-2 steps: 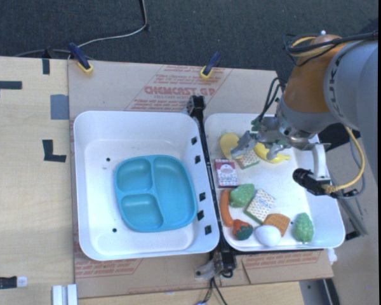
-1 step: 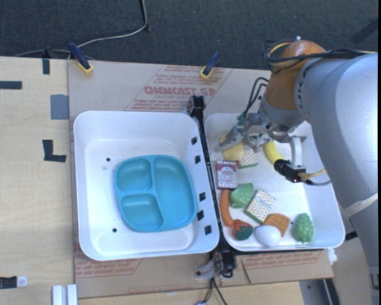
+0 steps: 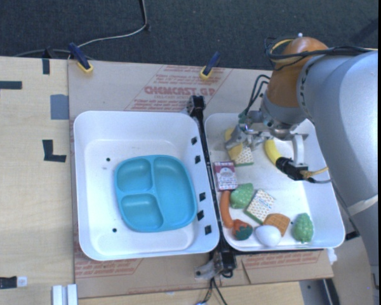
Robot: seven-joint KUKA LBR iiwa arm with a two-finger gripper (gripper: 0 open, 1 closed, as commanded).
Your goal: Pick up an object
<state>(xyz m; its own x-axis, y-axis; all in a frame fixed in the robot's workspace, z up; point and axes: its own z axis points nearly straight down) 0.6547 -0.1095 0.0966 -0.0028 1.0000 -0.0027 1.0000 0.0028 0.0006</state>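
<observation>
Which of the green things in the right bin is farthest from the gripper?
The bumpy green one in the right bin's near right corner, beside the orange slice. The other green piece lies mid-bin, closer to the gripper at the far end.

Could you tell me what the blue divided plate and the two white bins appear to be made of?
The blue divided plate looks like moulded plastic: one uniform colour, smooth, with rounded compartment edges and a soft sheen. The left bin and the right bin also look like plastic, glossy white with rounded corners and thin rims, though coated metal cannot be ruled out from this view.
</observation>
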